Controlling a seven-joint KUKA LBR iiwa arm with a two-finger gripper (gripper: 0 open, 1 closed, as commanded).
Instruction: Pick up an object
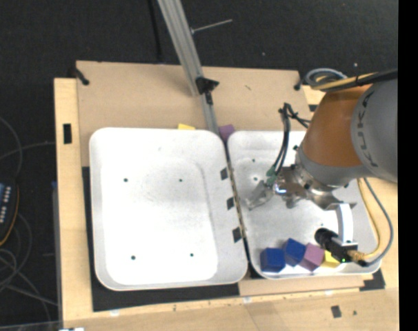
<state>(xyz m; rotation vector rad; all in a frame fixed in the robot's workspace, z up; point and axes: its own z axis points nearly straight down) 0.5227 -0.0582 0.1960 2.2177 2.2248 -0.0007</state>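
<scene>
Along the front wall of the right bin lies a cluster of blocks: a blue block, a second blue block, a purple block and a yellow piece. My gripper hangs low over the left middle of that bin, close to the divider and well behind the blocks. Nothing shows held in it. The grey arm with its orange band covers the bin's right side.
The left bin stands beside the right one. A small yellow piece and a purple block lie on the bench behind the bins. A slanted metal rail rises at the back.
</scene>
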